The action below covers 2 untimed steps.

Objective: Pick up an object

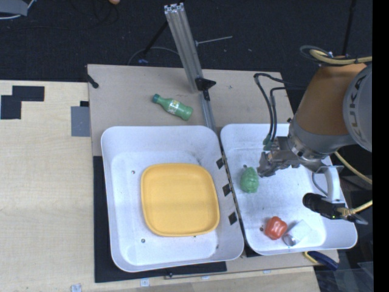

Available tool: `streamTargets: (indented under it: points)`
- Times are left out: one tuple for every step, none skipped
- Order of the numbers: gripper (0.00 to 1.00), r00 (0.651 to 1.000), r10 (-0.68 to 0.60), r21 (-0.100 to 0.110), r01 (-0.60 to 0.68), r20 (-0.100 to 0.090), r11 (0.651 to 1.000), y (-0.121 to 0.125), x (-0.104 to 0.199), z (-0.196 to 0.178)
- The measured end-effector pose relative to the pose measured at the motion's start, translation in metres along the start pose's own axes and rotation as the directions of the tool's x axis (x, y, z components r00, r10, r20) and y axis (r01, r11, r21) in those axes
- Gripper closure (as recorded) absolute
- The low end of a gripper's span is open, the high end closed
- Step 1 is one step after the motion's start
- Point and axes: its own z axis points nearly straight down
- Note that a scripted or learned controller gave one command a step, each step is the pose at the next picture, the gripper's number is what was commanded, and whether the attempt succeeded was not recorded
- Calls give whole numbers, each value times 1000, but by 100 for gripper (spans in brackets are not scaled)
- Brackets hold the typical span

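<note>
The green object is lying in the right bin, just beside the pincer; its state I cannot tell.

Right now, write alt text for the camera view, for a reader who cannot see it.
A grey and orange robot arm reaches from the right into the right bin, its gripper just beside a green object; a red object lies nearer the front. The left bin holds a yellow plate, and a green bottle lies on the bench behind.
</note>
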Motion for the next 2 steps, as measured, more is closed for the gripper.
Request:
streamTargets:
  points:
    - [100, 1000, -1, 0, 1, 0, 1000, -3, 54, 8]
    - [100, 1000, -2, 0, 2, 0, 1000, -14, 108, -4]
